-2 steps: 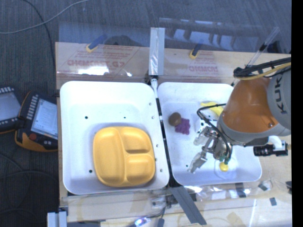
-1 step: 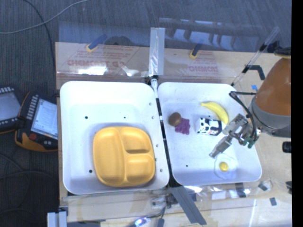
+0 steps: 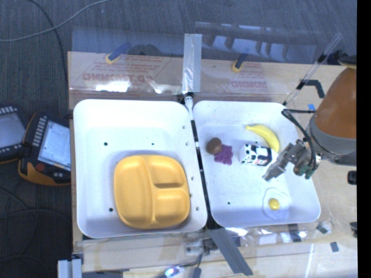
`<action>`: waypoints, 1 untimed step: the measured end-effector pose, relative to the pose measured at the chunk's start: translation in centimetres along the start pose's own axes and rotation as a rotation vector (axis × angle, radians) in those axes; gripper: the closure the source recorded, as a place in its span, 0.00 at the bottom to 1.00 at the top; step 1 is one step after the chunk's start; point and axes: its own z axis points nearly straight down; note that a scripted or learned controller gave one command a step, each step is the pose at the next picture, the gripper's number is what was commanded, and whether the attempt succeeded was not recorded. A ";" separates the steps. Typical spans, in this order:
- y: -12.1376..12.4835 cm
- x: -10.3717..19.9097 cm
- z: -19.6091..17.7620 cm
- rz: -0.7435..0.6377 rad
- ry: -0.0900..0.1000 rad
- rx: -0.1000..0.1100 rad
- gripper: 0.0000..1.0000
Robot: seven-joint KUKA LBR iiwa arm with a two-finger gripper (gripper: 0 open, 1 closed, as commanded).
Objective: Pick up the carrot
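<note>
My gripper (image 3: pixel 277 168) hangs over the right bin (image 3: pixel 243 216), toward its 4 o'clock side; whether it is wide or narrow I cannot tell. A black-and-white toy (image 3: pixel 255 154) sits just at my 10 o'clock, a banana (image 3: pixel 265 135) at 11 and a fried egg (image 3: pixel 275 202) at 6. I cannot tell where the carrot lies.

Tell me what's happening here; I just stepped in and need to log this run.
A grey and orange robot arm reaches in from the right over the right bin. Its claw hangs above the bin floor with nothing between its fingers. Beside it lie a banana, a black-and-white toy, a purple toy, a brown ball and a fried-egg toy. The left bin holds a yellow divided tray. I can't make out a carrot.
</note>
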 end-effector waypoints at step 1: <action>-4.4 -4.1 12.3 -0.303 -0.002 -0.002 1.00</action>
